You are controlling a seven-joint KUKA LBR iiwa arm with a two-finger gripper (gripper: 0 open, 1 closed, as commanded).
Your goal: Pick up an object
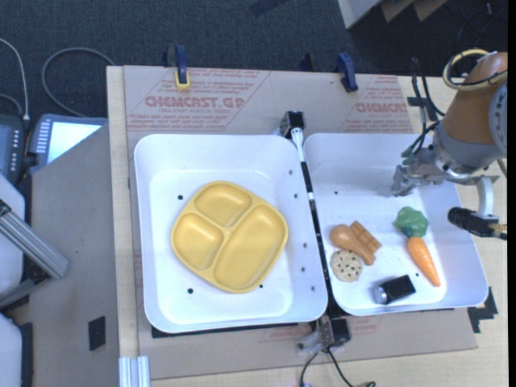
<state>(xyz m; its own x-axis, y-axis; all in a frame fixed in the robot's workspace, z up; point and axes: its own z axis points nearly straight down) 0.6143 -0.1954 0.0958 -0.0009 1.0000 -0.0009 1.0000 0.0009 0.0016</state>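
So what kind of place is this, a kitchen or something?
More likely a robot test bench: a robot arm over two white bins, holding toy food like a carrot, with clamps and loose cables.

A yellow plate (230, 236) lay in the white bin (153, 216) at left. In the right white bin (355, 168) were an orange carrot (424, 260) with green leaves, a speckled tan cookie (347, 265) and a black block (395, 289).
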